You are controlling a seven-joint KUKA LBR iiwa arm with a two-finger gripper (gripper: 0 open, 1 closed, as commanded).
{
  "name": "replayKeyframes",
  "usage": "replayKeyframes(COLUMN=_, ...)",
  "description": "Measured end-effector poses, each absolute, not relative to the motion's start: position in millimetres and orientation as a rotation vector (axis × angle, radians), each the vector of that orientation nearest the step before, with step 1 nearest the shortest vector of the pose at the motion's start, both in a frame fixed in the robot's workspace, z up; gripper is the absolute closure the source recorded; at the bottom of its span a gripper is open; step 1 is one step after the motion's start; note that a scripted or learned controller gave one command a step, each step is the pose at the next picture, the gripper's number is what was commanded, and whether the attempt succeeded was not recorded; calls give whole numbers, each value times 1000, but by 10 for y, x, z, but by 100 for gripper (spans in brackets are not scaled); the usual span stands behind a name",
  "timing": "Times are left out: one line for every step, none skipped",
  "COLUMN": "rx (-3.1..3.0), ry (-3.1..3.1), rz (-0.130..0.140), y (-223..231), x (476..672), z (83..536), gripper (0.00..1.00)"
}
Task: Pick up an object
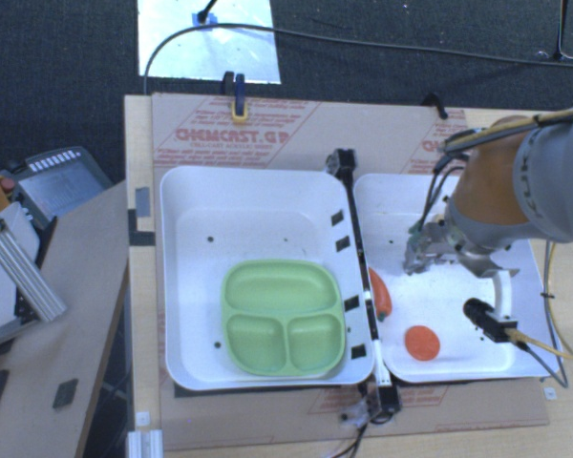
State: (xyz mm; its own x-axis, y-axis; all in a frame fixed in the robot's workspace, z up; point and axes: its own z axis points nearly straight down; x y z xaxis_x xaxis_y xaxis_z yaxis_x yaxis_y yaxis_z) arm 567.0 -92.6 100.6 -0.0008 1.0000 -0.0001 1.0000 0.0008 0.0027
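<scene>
The round orange object [421, 343] is lying on the floor of the right bin [392, 208], toward the near wall. It is sitting below and slightly left of the gripper [416, 259], apart from it, with bare bin floor between the two. A second item, a red-orange elongated object [381, 295], is resting against the left wall of the same bin, to the left of the gripper and a little lower, near but not touching it. The gripper is hanging over the middle of the right bin, pointing down and to the left; its tip is small and dark, so whether it is spread or pressed together cannot be determined. Nothing is visible in its grasp. The arm [516, 189] is reaching in from the right, its orange band sitting just above the wrist. Farther left of the gripper, beyond the divider between the bins, the left bin [220, 198] is holding a green three-compartment tray [282, 318], lying flat on its floor.
</scene>
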Motion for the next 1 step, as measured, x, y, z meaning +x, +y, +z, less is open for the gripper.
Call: replayKeyframes(rx=2219, ry=2217, rz=5, y=-1006, x=5684, z=1470, gripper=100)
